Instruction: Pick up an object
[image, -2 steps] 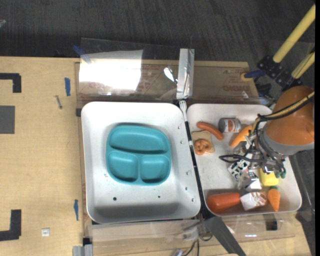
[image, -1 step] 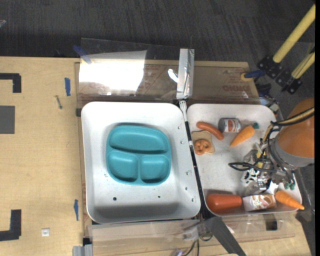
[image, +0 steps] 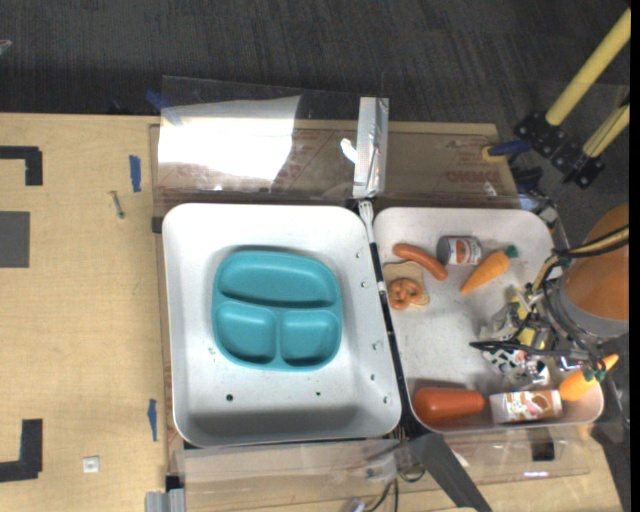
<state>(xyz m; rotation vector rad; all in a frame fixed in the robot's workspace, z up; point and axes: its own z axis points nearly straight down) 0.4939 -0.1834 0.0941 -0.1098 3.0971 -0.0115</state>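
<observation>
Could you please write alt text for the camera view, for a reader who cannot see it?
The gripper hangs low over the right bin, which holds a hot dog, carrot, can, pretzel, sausage and bottle. The left bin holds a teal divided tray.

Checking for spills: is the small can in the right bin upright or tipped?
Tipped. The can lies on its side on the bin floor, beside the sausage.

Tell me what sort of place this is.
Most likely a robotics lab's pick-and-place test bench. Two white bins sit side by side on a plywood bench, toy food such as a plastic carrot lies in the right one, and a gripper reaches in.
</observation>
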